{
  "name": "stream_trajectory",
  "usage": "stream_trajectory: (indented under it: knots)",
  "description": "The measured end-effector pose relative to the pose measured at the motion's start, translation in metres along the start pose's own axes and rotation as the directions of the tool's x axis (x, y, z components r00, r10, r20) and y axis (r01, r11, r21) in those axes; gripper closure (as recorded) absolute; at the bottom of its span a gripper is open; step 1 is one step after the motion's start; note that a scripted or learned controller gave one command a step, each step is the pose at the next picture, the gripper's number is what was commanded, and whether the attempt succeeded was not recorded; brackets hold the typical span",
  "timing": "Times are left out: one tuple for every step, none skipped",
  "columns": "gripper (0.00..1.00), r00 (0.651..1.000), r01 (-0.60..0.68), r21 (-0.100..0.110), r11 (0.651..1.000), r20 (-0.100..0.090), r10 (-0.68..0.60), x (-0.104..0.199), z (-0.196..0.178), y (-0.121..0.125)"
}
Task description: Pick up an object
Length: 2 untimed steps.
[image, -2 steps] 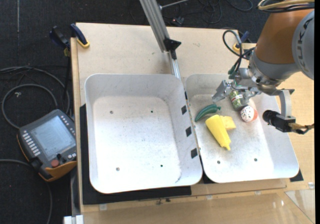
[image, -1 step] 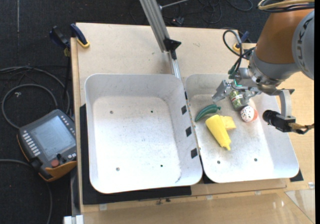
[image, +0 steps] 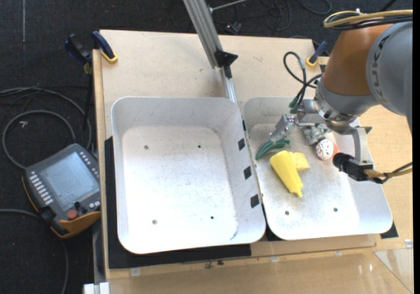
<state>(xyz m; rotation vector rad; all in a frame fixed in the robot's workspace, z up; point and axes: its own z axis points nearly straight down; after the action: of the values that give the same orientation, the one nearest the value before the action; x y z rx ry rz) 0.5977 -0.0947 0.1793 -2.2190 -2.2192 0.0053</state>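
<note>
1. Right now I judge myself to be in the approach step: my claw (image: 287, 130) hangs low over the back part of the right bin (image: 367, 220), and nothing sits between its fingers that I can make out.
2. Whether my claw is spread or pinched, I cannot tell; the metal parts at my wrist crowd together from this angle.
3. My nearest target is the yellow object (image: 289, 171), lying on the floor of the right bin just in front of my claw, toward the bin's middle.
4. It looks like a stubby wedge or cone of bright yellow plastic, wider at the back end, narrowing toward the front, and it lies on its side.
5. A green object (image: 268, 149) lies just beside it near the bin's left wall, close under my claw, and a small white speckled ball (image: 324, 149) rests to the right, below my wrist.
6. The left bin (image: 125, 122) sits alongside on the surface (image: 164, 56).
7. Next, I reckon I need to centre over one piece, come straight down and close across its narrower width, keeping clear of its neighbours.
</note>
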Motion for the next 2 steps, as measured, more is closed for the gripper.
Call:
stream_trajectory:
  knots:
    - [0.0,1.0,0.0,0.0,1.0,0.0,0.0,0.001,0.044,0.002]
    - [0.0,1.0,-0.001,-0.02,1.0,0.009,0.001,-0.002,0.079,0.006]
